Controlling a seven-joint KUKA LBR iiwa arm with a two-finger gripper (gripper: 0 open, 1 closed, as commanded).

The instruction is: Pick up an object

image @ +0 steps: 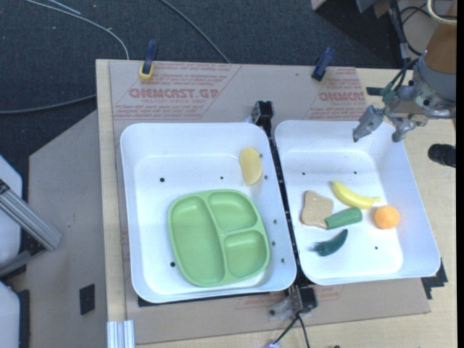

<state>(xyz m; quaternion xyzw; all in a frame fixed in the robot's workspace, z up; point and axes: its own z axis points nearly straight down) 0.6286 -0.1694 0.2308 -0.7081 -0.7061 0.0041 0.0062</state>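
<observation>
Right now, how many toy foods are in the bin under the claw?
5, all in the right bin: a bread slice, a banana, an orange, a light green vegetable and a dark green one. None looks hidden.

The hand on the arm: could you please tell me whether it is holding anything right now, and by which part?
Nothing is held. The hand is open above the far edge of the right bin, apart from the banana and the other items.
</observation>
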